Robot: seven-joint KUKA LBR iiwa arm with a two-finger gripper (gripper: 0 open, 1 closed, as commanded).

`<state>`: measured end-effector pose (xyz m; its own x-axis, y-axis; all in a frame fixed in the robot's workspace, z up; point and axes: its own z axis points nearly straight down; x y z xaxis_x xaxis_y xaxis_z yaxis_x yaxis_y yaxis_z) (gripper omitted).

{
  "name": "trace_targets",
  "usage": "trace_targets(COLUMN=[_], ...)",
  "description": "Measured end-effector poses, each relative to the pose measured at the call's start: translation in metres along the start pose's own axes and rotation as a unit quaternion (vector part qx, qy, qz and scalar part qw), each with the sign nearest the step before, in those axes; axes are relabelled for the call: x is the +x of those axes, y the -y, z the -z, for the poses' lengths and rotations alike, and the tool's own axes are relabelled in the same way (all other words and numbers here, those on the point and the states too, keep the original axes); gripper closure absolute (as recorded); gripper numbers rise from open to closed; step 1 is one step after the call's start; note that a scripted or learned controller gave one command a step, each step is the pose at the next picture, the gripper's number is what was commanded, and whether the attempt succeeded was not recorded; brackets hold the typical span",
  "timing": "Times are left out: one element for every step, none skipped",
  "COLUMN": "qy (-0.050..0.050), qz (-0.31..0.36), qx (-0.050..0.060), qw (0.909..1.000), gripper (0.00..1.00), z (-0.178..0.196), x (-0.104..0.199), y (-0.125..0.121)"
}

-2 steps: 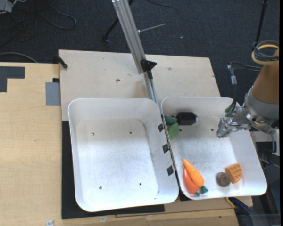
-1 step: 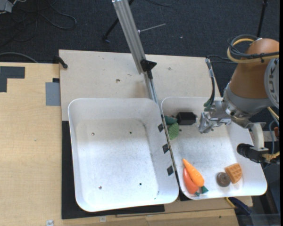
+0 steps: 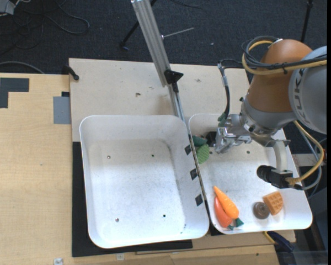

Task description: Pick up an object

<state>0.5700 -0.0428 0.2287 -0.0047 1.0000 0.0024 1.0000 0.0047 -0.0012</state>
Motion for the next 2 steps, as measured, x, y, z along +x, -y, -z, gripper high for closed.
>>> trace_targets(qy=[0.001, 0.001], qz=[0.0, -0.001], qx=[0.0, 0.001], qw=[1.0, 1.0], gripper=[1.0, 1.0], z=[0.009, 0.001], x=[0.05, 0.093], y=[-0.019, -0.025])
